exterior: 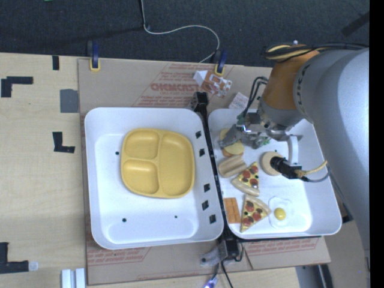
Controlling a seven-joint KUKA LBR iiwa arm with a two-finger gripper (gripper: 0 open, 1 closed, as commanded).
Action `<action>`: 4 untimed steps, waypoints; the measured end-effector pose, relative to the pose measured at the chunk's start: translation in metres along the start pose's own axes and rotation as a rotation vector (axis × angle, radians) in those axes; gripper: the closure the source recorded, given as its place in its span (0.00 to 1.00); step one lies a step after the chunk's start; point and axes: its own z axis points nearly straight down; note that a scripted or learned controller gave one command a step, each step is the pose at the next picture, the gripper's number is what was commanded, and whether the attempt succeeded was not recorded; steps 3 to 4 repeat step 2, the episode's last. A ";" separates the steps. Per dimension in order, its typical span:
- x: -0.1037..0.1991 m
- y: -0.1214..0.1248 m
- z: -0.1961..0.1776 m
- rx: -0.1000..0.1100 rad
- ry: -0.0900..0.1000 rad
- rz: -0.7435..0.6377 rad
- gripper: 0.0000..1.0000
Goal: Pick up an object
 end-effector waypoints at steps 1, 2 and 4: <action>0.013 0.017 0.000 -0.001 0.001 -0.001 0.00; 0.013 0.016 -0.009 0.001 0.001 -0.002 1.00; 0.013 0.016 -0.009 0.001 0.001 -0.002 1.00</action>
